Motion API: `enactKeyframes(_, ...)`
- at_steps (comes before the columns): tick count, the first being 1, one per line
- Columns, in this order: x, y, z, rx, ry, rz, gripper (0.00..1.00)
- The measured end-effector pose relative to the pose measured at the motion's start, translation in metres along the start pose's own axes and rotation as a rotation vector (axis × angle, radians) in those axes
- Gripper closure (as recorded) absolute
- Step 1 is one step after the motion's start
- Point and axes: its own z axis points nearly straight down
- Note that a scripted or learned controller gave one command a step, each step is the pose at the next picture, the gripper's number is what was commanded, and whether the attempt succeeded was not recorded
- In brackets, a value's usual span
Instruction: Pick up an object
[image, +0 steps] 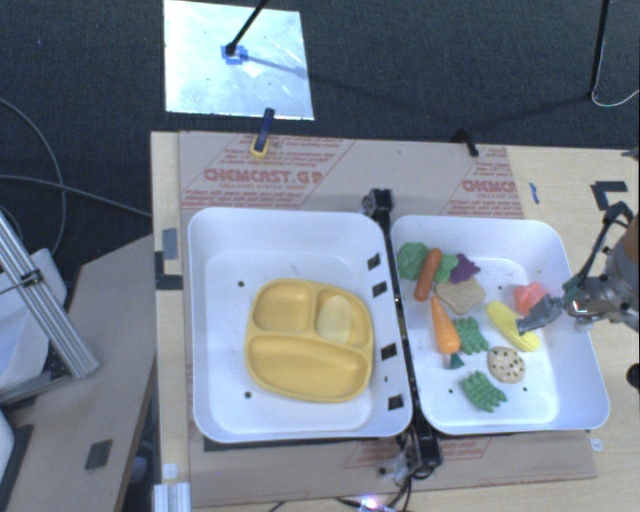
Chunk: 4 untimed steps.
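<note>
The right bin (575, 395) holds several toy foods: broccoli (411, 260), a carrot (428, 274), purple grapes (463, 268), a bread slice (460, 296), a second carrot (445, 328), a yellow banana-like piece (510, 325), a red piece (529, 296), a cookie (506, 364) and a green leafy piece (483, 391). My gripper (537, 319) reaches in from the right edge. It sits low over the bin's right side, just right of the yellow piece and below the red piece. Nothing visibly hangs from it.
The left bin (215, 300) holds a yellow divided plate (308, 338). A black hinge strip (392, 320) runs between the bins. Another green piece (470, 333) lies by the second carrot. Cardboard (330, 170) lies under both bins.
</note>
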Motion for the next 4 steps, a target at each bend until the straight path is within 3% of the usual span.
enactKeyframes(1, 0.067, 0.103, 0.120, -0.007, 0.001, -0.010, 0.00)
enactKeyframes(2, 0.034, 0.049, 0.116, 0.004, 0.000, 0.006, 0.00)
enactKeyframes(3, 0.036, 0.052, 0.105, -0.002, 0.000, 0.001, 1.00)
enactKeyframes(4, -0.015, -0.017, 0.117, 0.004, 0.000, 0.008, 1.00)
